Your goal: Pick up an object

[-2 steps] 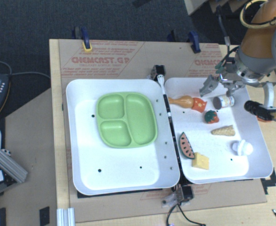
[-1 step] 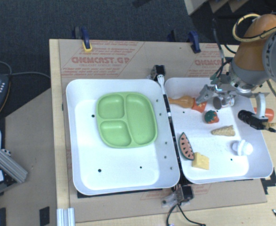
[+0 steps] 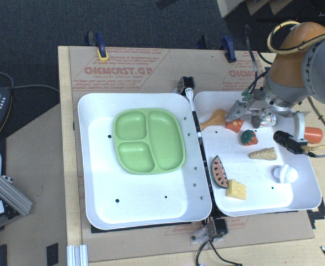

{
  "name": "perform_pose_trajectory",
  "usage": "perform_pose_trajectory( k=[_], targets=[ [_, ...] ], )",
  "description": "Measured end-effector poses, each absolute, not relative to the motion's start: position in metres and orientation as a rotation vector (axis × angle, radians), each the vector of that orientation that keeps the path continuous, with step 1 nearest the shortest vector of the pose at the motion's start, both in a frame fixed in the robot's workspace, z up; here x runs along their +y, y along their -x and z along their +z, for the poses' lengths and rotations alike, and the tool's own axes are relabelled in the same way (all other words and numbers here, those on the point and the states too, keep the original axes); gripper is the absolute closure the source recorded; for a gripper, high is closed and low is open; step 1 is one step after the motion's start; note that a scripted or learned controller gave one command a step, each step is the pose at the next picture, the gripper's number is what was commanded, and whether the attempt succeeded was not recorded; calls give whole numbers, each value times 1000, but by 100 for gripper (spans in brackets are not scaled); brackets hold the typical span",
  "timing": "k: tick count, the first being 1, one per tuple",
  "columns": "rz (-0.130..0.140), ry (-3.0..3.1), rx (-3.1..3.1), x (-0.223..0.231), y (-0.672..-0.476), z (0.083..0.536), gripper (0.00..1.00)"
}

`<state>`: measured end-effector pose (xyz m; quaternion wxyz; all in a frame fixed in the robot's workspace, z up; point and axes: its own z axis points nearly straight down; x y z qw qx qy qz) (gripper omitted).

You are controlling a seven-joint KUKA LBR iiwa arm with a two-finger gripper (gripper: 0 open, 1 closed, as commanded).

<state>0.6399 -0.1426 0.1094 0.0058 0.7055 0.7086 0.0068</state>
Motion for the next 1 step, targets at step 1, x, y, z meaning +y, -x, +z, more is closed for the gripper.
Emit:
perform_pose_trajectory(
  k=[1],
  targets=[
    [20, -2206, 2215, -144, -640, 118, 100]
  ],
)
